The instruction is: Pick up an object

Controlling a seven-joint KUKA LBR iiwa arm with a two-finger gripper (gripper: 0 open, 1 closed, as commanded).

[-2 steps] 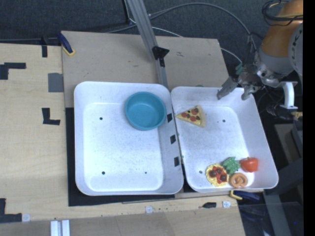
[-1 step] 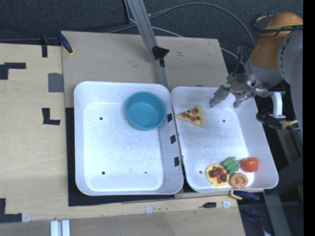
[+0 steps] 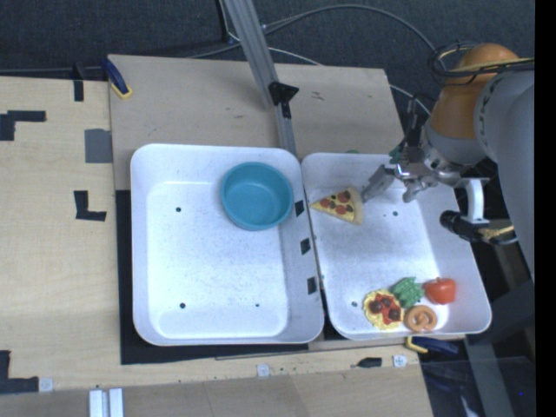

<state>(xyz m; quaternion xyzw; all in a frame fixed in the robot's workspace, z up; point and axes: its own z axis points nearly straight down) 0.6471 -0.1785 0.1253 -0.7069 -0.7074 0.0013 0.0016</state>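
A toy pizza slice [image 3: 340,206] lies at the upper left of the right bin [image 3: 452,272]. My gripper [image 3: 390,184] hovers just right of it, near the bin's back edge, open with nothing between its fingers. At the bin's front edge lie a small round pizza [image 3: 383,309], a green leafy toy [image 3: 406,290], a red tomato [image 3: 440,290] and a brown ring-shaped toy [image 3: 421,319]. A blue bowl [image 3: 256,195] sits at the back right of the left bin [image 3: 187,268].
A grey metal pole [image 3: 261,59] slants down from the top to the bins' shared back edge. Cables run across the dark floor behind the bench. Black clips [image 3: 306,246] mark the seam between the bins.
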